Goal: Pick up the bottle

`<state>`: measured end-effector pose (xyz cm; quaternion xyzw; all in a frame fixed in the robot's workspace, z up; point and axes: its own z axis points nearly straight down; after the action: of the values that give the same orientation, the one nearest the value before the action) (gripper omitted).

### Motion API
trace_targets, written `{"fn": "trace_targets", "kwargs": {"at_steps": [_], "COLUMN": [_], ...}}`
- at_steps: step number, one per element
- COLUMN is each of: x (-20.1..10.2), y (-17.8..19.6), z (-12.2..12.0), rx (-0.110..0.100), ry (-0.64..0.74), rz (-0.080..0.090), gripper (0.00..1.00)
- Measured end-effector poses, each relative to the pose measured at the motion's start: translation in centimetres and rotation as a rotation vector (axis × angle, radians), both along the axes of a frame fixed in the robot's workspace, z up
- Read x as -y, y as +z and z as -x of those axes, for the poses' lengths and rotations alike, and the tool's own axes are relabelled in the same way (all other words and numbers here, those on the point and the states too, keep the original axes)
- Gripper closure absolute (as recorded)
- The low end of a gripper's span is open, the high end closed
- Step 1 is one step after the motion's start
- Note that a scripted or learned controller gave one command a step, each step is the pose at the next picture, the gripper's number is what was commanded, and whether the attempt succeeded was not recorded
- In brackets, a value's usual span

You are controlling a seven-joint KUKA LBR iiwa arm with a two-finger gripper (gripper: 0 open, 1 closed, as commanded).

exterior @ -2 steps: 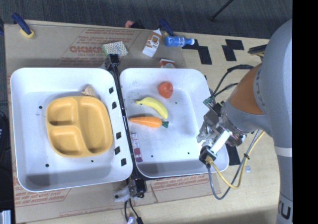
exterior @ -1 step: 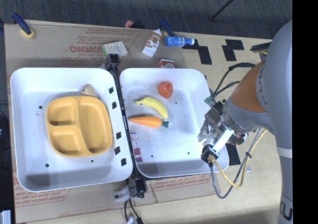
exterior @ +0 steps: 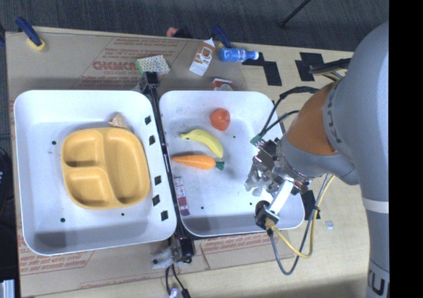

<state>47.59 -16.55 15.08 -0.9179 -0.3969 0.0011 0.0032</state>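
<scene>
— Where's the arm (exterior: 344, 125)?
— Reaching in from the right, its gripper (exterior: 264, 181) low over the right bin (exterior: 198, 221)'s right side. I can't tell how its jaws stand.
— And the bottle (exterior: 236, 55)?
— Blue, lying on its side on the bench behind the 2 bins, well apart from the gripper.

Red printed lettering runs across the flat brown cardboard sheet (exterior: 106, 65) under the bins, at the upper left of the frame, too blurred to read for certain.
</scene>
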Motion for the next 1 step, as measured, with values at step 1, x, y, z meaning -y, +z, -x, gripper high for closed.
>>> {"fn": "trace_targets", "kwargs": {"at_steps": [1], "x": [-0.04], "y": [0.98], "z": [-0.02], "rx": [-0.003], "ry": [0.005], "rz": [-0.003], "gripper": [1.0]}}
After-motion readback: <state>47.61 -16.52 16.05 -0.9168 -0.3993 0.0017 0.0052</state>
